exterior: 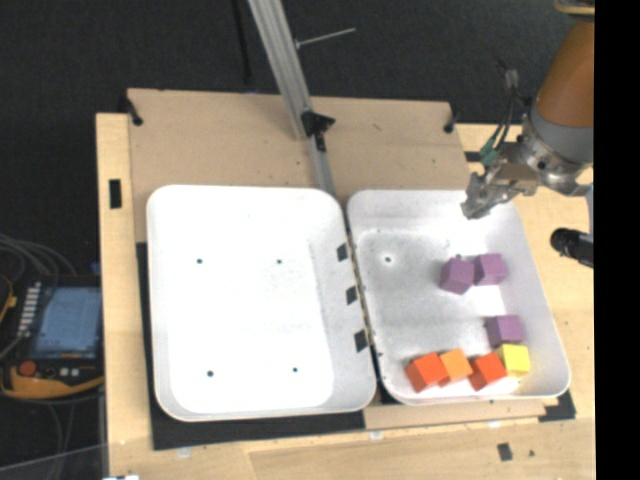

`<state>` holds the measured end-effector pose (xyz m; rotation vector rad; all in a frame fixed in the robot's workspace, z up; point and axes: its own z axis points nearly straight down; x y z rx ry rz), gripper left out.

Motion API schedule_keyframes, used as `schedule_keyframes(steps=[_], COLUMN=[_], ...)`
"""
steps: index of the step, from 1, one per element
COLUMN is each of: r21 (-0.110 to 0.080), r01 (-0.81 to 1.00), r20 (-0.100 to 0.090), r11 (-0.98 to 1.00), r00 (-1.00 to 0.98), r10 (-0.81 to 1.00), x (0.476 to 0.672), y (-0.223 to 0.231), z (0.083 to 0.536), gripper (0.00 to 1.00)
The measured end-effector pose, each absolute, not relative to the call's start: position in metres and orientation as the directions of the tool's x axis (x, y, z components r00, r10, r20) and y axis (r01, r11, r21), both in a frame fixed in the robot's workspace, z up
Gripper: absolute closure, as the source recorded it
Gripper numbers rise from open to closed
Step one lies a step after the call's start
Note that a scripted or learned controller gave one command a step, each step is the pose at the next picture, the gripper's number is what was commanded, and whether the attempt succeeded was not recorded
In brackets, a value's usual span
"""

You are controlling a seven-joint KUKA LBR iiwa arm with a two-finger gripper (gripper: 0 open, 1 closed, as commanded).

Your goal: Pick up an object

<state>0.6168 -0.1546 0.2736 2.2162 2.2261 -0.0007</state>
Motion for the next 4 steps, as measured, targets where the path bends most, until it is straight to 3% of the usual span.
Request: schedule_keyframes(steps=[4], r21=[0.0], r01=[1.0], r20=[0.002], r11=[0.008], r00=[-0.008], r10=[1.0], x=[0.551], y=[0.056], z=[0.262], gripper=[1.0])
